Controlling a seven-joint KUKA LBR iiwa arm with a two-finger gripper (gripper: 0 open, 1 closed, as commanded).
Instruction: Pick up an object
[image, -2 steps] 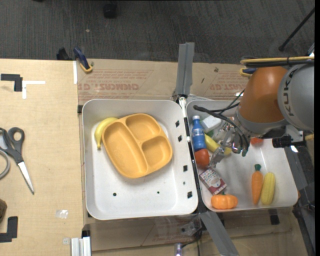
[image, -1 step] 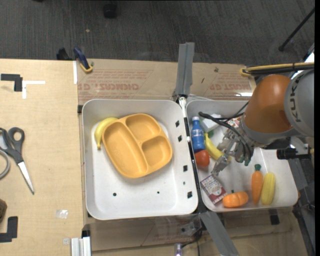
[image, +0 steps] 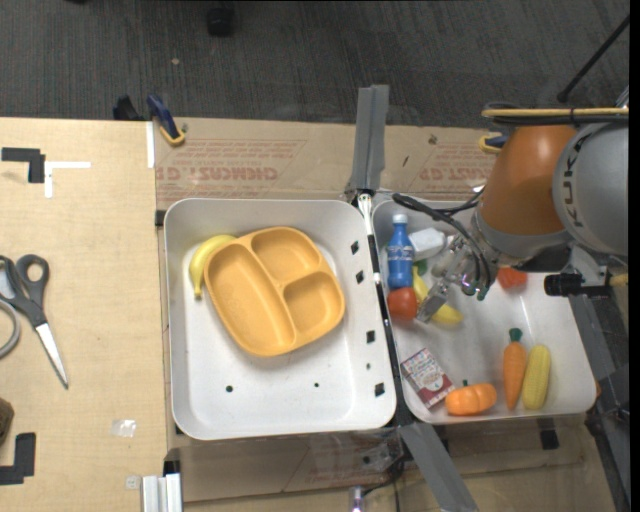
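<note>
Two white bins sit side by side on the table. The left bin, in the middle of the frame, holds one yellow-orange divided plate with three compartments, and one banana tucked against the plate's upper left edge.

The right bin is the crowded one. I count one blue bottle with a white cap lying near the bin's upper left corner, one red tomato just below it, one small red-and-white packet lower down, one orange piece at the bottom edge, one carrot with a green top, and one yellow corn cob just beside the carrot. There is also one white object by the bottle, one small red thing under the arm, and one yellow object near the centre.

The gripper reaches in from the right of the frame and hangs low over the upper left part of the right bin. Its jaws point down and to the left; how wide they stand I cannot tell. The yellow object lies just beside their tips, to the lower right, and the tomato sits just left of them. Nothing is visibly gripped.

One pair of scissors lies at the left edge of the frame.
</note>
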